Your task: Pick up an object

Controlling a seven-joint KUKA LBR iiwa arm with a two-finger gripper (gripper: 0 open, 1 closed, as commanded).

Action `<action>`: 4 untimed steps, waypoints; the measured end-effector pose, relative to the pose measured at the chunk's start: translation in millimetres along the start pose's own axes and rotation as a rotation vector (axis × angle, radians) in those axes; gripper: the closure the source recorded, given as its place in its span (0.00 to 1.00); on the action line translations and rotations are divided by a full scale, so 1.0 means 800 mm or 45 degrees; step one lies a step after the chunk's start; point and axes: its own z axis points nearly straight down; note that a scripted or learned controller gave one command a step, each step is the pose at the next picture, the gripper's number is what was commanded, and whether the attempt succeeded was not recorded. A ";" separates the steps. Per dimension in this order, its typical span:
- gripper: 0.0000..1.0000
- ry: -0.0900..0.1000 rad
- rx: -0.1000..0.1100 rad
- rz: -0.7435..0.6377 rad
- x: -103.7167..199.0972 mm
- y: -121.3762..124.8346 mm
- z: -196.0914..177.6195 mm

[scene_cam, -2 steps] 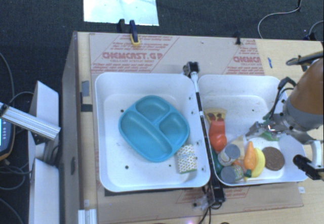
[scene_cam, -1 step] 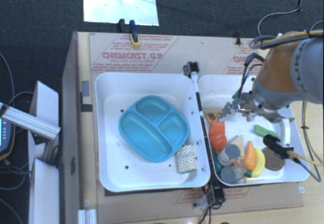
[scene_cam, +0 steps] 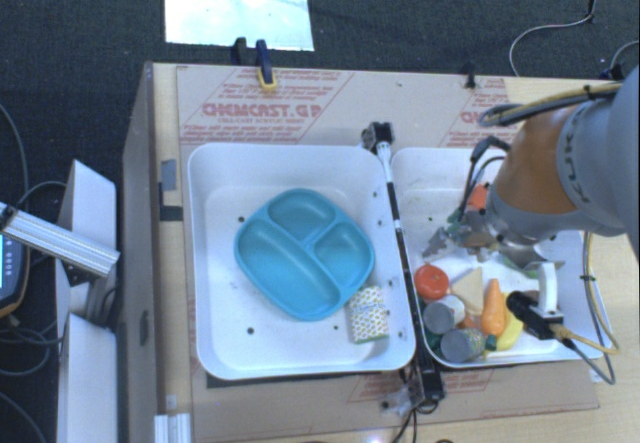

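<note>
The likeliest pick is the red toy (scene_cam: 432, 282), a small round piece lying in the right bin (scene_cam: 430, 181) against its left wall, about halfway toward the front-left corner. It looks like light hollow plastic, stiff and smooth, so I'd judge it will roll or squirt sideways unless it is gripped straight across its widest part from above. The wall crowds one side of it, so the grip probably has to run along that wall. The hand (scene_cam: 441, 239) hangs just behind it, low over the bin floor with nothing visibly in it. From here I cannot tell whether it is apart or together. Packed toward the front edge are two grey cans (scene_cam: 437, 317), a white wedge (scene_cam: 468, 287), a carrot (scene_cam: 493, 306) and a banana (scene_cam: 510, 335), all touching or nearly so, and a sloppy descent could jostle them. The arm (scene_cam: 560, 171) covers the bin's right side. In the left bin (scene_cam: 230, 171) a blue plate (scene_cam: 300, 253) lies in the middle with a patterned block (scene_cam: 368, 314) at its front-right. Both bins sit on the worktop (scene_cam: 300, 106).
</note>
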 end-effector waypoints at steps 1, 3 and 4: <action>0.00 -0.001 0.001 0.001 -0.052 0.057 0.010; 1.00 -0.003 -0.004 -0.008 -0.098 0.128 0.008; 1.00 0.001 -0.004 -0.004 -0.023 0.123 -0.080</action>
